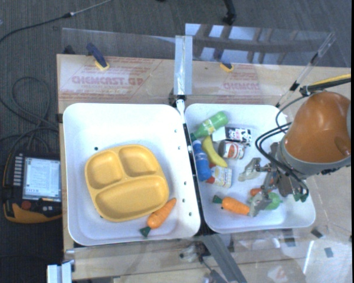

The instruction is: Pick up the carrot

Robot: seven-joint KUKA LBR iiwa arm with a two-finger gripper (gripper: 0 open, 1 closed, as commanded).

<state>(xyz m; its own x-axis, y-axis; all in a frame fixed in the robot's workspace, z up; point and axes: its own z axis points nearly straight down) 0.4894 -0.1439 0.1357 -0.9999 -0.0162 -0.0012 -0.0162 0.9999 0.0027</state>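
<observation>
Two carrots listed: one in right bin (295,220), carrot (236,205) just beside gripper (264,187); fingers apart, clasping nothing; approach step; next: centring over carrot, descent, closing; other carrot (161,214) in left bin (76,175), beside yellow tray (127,181).

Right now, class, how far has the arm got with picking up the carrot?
Done: the two-finger gripper has reached into the right white bin, close beside an orange carrot with a green top. In hand: nothing visibly between its fingers. Left: grasping and lifting. A second orange carrot lies in the left white bin, beside the yellow divided plate.
</observation>
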